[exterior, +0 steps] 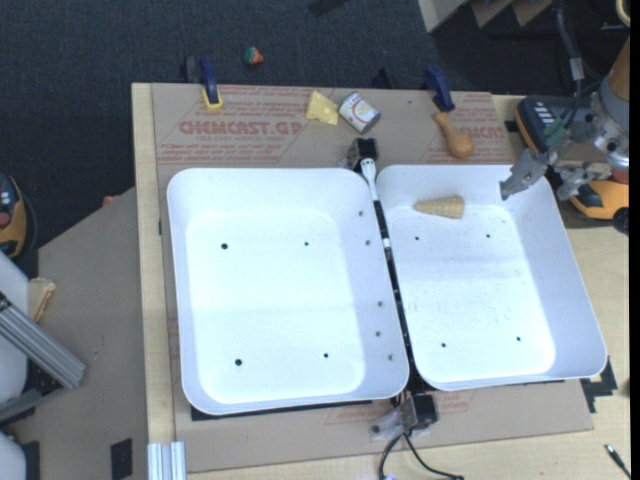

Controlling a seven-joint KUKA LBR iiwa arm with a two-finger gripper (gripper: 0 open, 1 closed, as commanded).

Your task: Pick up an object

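Risk is judged highest in the reach: the gripper (522,176), seen at the upper right rim of the right bin (560,298), is well apart from the cone-shaped tan object (441,207) lying near that bin's top edge, which could be missed or rolled away. Whether the jaws are wide or narrow cannot be told. "CHEMCAST G.P." is printed in red on the board (240,126) above the left bin (280,288).

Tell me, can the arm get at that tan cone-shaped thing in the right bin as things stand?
Probably yes. The cone lies alone near the far edge of the right bin, with nothing on it or beside it. The tool sits at that bin's far right corner, with bare bin floor between them.
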